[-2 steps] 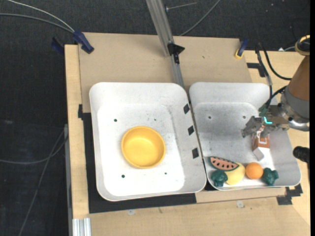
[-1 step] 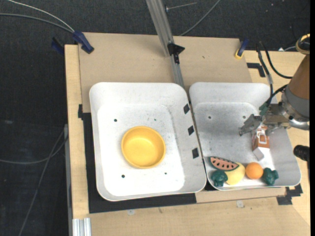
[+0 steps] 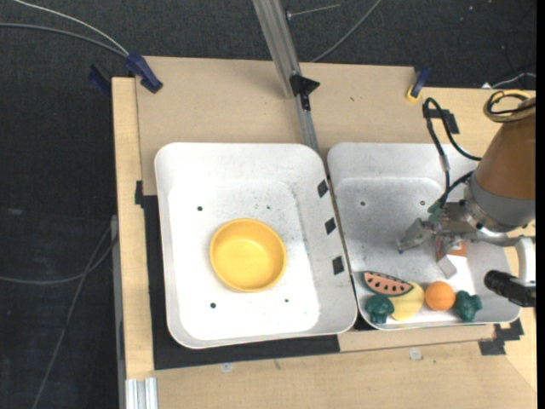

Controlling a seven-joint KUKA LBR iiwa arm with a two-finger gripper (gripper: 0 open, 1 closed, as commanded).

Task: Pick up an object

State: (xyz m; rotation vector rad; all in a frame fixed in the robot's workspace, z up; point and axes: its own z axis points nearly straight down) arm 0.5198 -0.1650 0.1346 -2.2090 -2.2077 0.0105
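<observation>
Five small toys sit along the near edge of your right-hand bin: a watermelon slice, a dark green piece just in front of it, a yellow piece touching both, an orange ball beside that, and a second green piece at the near right corner. These are your candidates for picking, and all of them lie on the bin floor. Just beyond them you see the gripper hanging low over the middle of the same bin, pointing toward the left, with something small and reddish close under the wrist; you cannot tell what that is, nor whether the claw is apart or together, because the metal parts blur into one another. The arm, grey with its orange band, comes in from the right above it. To your left, the other bin holds a yellow bowl, upright, near its centre. Farther back, a metal pole rises from the bench between the two bins.
</observation>
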